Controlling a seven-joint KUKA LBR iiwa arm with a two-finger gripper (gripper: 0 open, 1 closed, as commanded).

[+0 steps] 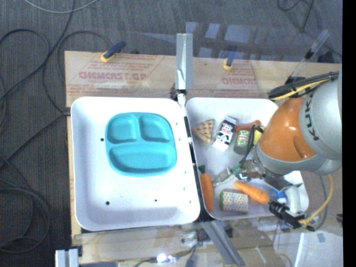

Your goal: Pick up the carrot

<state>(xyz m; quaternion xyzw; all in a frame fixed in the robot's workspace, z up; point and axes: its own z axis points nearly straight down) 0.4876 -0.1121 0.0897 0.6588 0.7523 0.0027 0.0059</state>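
Two orange carrots lie in the right bin (194,149). One carrot (207,190) runs along the bin's left wall near the front. The other carrot (252,193) lies tilted at the front middle, just behind a lying can (233,202). My gripper (236,173) hangs low in the bin under the orange wrist band (281,135). It sits just up and left of the second carrot and right of the first. I see nothing held in it.
At the back of the right bin lie a waffle-patterned wedge (204,130), a small milk carton (223,134) and an upright can (242,140). A blue-and-white object (286,196) rests at the front right. The left bin (83,166) holds a blue divided tray (142,143).
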